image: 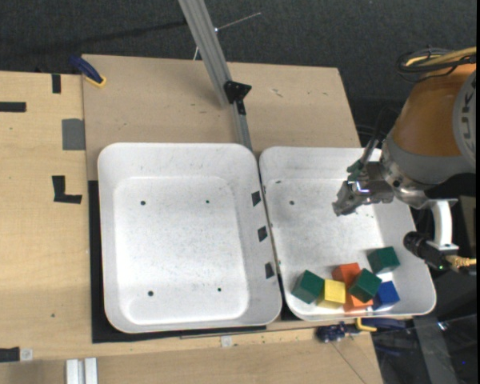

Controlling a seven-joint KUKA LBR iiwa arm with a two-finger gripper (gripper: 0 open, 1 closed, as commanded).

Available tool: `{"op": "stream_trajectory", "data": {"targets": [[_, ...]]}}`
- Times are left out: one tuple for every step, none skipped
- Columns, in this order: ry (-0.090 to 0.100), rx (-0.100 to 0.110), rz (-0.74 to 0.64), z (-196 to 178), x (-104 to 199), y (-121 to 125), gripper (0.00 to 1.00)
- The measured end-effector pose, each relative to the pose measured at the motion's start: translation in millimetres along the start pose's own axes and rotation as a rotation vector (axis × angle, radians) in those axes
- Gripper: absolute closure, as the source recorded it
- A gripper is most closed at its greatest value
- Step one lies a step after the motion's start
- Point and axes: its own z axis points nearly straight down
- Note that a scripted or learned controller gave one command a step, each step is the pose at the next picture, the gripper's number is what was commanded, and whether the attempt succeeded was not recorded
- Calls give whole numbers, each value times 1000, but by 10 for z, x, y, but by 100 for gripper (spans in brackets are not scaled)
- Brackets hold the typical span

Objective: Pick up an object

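Several small blocks lie clustered in the near corner of the right bin (304, 174): a dark green block (309, 286), a yellow block (334, 293), an orange block (348, 274), another green block (366, 283), a blue block (386, 294) and a green block (382, 258) set slightly apart. My gripper (346, 202) hangs over the middle of the right bin, above and behind the blocks, pointing toward the bin's left side. Nothing shows between its fingers.
The left bin (112, 174) sits beside the right one, their rims meeting at the centre. A slanted metal pole (212, 42) stands behind the bins. A blue-and-yellow clamp (88, 69) lies at the bench's far left.
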Motion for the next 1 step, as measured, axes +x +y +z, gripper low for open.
{"op": "stream_trajectory", "data": {"targets": [[2,5,-3,84,541,-36,100]]}}
